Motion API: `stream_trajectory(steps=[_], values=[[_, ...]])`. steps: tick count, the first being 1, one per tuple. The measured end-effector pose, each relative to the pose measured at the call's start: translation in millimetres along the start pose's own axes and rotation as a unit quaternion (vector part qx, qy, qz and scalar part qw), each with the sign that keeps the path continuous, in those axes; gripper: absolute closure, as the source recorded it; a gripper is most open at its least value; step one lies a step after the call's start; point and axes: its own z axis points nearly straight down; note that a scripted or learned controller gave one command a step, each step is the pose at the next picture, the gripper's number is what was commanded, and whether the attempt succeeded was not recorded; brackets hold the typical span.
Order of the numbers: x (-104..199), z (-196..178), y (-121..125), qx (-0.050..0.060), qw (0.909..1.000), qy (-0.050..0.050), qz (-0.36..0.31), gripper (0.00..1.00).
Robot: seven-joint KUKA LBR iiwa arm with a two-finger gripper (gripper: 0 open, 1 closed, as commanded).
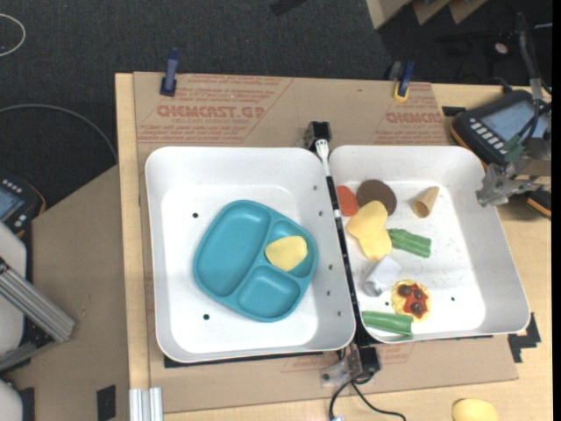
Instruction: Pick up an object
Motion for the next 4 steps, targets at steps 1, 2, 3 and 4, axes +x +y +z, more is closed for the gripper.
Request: stream_trajectory(steps=[1,2,3,4], values=[[51,-104,-33,-0.005,1.0000,0.001,-0.002,1.00],[123,-188,-35,-0.004,1.0000,0.002,-0.004,1.00],[136,-42,-38,0.011,0.9999,0.001,0.001,1.00],[192,-95,-36,0.000,1.0000,0.002,-0.003,1.00]])
